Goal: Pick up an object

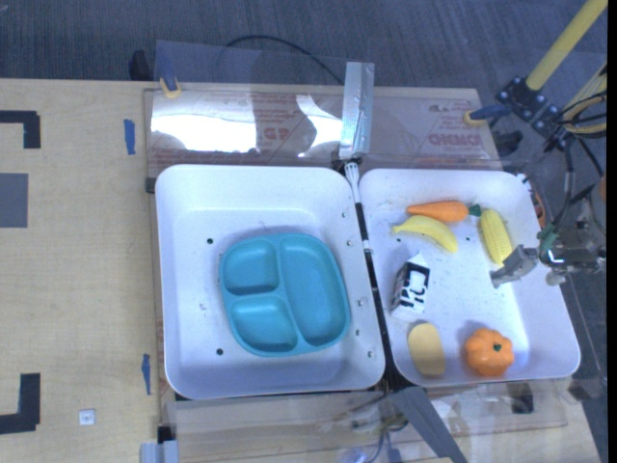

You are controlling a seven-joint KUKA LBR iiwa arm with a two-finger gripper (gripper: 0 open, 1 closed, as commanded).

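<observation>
Nothing lifted yet: carrot (pixel 439 210), banana (pixel 429 230), corn (pixel 496 235), black-and-white box (pixel 412 285), potato (pixel 426 347) and pumpkin (pixel 489 351) lying in right bin (pixel 554 331), pincer (pixel 513 268) near its right edge, open or closed impossible to tell.

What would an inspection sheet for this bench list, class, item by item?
Surface: wooden bench bearing left bin and right bin.
Job's things: in right bin, carrot, banana, corn cob, black-and-white packet, potato, small pumpkin.
Clutter: blue divided tray in left bin.
Grippers: claw at right bin's right edge, beside the corn cob.
Cables: black cable behind bins.
Surroundings: yellow pole, grey floor.
</observation>
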